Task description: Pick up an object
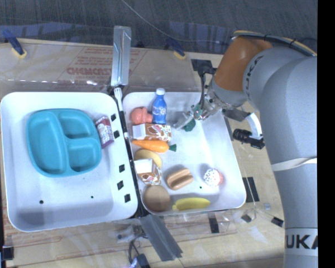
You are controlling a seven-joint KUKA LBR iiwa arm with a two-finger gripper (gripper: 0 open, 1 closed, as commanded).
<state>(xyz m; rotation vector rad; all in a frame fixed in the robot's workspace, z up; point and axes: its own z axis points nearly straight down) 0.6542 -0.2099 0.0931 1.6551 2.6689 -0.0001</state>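
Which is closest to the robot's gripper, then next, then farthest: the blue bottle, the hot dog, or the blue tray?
From the gripper:
1. Blue bottle, just left of it in the right bin.
2. Hot dog, lower in that bin.
3. Blue tray, across in the left bin.

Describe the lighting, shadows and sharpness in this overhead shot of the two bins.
Camera view: even, soft lighting; the left bin shows a faint grey shadow near its front corner; the blue tray and the banana read fairly sharp; the pincer is small and slightly blurred; the clear sheet behind the bins carries mild glare.
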